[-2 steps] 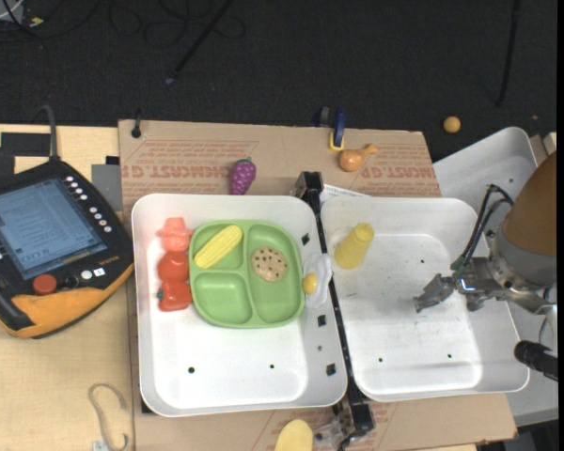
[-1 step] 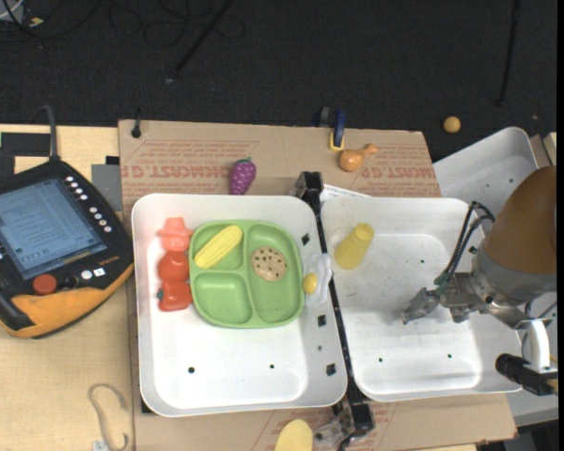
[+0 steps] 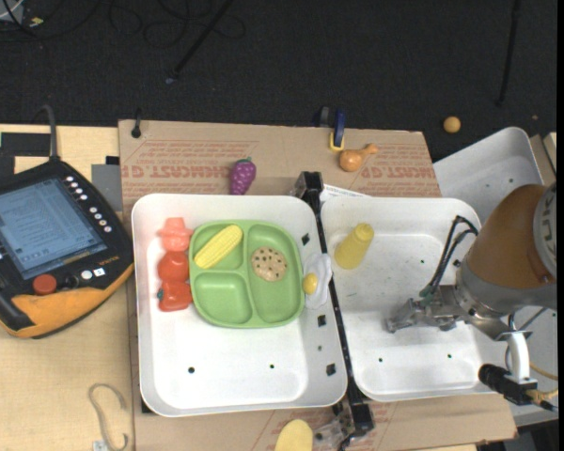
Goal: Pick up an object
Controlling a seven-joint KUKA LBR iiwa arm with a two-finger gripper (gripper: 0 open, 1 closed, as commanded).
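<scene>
In the camera view we see the grey two-finger gripper (image 3: 401, 321) low over the right shallow white bin (image 3: 395, 383), near its right edge; whether it is released or clenched we cannot tell. A yellow plastic bottle (image 3: 353, 246) lies by that bin's upper-left corner, well apart from the gripper.

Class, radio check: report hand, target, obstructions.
Hand low in right bin, gripping nothing visible. Yellow bottle lies apart, upper left corner. Path between looks unobstructed.

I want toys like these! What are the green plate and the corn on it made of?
The green plate looks like moulded plastic: smooth, one even colour, slightly shiny, with three sections. The corn seems to be plastic toy food too, bright yellow and glossy, though rubber is possible.
</scene>
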